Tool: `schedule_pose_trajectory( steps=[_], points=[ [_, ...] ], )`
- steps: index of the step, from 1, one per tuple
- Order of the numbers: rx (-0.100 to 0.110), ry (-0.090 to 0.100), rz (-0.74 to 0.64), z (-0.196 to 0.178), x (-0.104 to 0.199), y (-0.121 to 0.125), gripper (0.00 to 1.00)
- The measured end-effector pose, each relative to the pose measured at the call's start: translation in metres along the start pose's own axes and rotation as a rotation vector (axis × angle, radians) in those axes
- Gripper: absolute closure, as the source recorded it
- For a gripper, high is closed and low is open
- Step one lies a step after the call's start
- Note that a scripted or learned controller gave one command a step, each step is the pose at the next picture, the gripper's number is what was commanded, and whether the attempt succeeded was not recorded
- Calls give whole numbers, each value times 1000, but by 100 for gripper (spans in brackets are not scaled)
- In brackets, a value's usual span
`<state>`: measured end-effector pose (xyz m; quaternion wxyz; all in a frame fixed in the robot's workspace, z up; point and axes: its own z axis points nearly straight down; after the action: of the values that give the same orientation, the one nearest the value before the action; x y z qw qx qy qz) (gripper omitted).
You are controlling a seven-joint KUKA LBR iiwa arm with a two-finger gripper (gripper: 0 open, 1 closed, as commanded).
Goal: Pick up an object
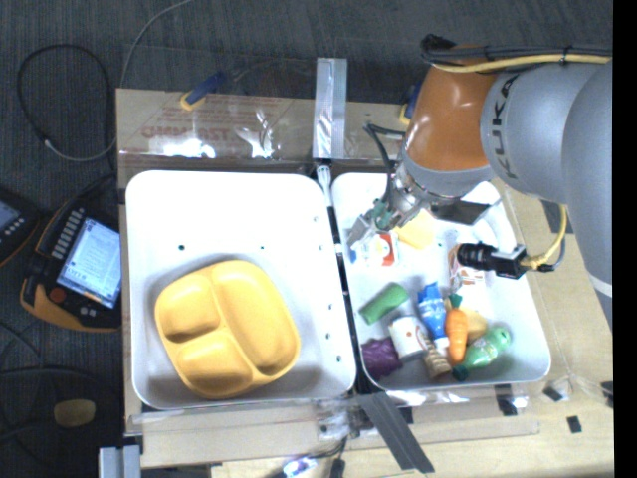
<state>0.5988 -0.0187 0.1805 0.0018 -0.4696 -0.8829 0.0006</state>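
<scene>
My gripper [370, 231] hangs low over the upper left part of the right bin [532, 312], close to the wall between the two bins. Just beneath it lies a small white item with red and blue marks [382, 252]. A pale yellow piece [419, 233] rests just right of the gripper. Further toward the front of that bin lie a green block [383, 302], a blue bottle [431, 312], an orange carrot [456, 334], a green bottle-shaped toy [488, 350], a white can [406, 335] and a purple item [378, 355]. Nothing shows held in the gripper.
The left bin [199, 197] holds a yellow divided plate [226, 325] in its front half. The grey and orange arm [498, 108] crosses the back right corner of the right bin. A handheld controller [80, 267] lies on the floor at the left.
</scene>
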Motion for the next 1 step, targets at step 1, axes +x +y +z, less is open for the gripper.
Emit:
schedule_pose_trajectory(
  steps=[1],
  points=[
    [0, -3, -272, -1, -17, 35, 100]
  ],
)
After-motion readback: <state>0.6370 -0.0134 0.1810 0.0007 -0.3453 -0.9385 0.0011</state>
